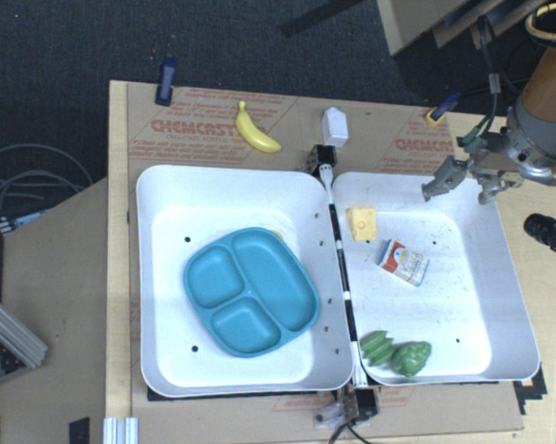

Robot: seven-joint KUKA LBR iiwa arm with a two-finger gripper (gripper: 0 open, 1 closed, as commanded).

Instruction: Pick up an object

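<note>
camera view | gripper [467, 182] upper right, jaws spread, holding nothing | step: approach | next: you need descent onto small carton [404, 263] mid-right bin [500, 277]

**Colours on the bench**

Two white bins: left [154, 256], right [500, 277], the right faintly speckled dark. Blue divided plate [248, 290] in the left. Yellow block [361, 223], small carton [404, 263] in white, red and blue, green lumpy vegetable [397, 353] in the right. Yellow banana [254, 130] on tan cardboard [209, 118] with red printed lettering. Grey gripper [468, 181] under an orange band [554, 88]. Dark blue carpet [131, 20] beyond.
</note>
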